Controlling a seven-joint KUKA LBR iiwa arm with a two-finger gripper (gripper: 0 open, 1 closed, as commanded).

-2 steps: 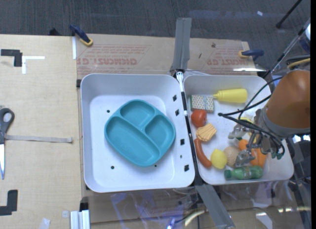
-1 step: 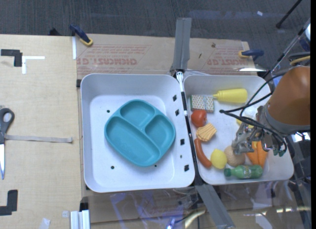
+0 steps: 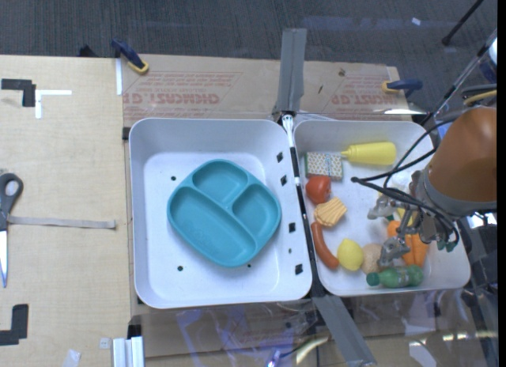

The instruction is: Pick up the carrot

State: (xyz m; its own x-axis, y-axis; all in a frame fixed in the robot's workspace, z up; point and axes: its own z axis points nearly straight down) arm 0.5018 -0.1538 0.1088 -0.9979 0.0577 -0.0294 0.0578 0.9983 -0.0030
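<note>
hand (image 3: 398, 240): hovering low over orange plastic carrot (image 3: 414, 248) | finger state: cannot tell | place: right white bin's (image 3: 451, 278) front-right corner

Orange-banded arm (image 3: 468, 160) — black cables

Position: the camera is sitting fixed above the bench, looking down at a slant.
Facing: it is taking in both white bins — the left bin (image 3: 142, 199) near frame centre, the right bin (image 3: 443, 278) toward the right edge.
Distance: it is standing far enough back to be showing dark floor beyond the bench.
Arm side: the arm (image 3: 466, 160) is entering from the right.
</note>
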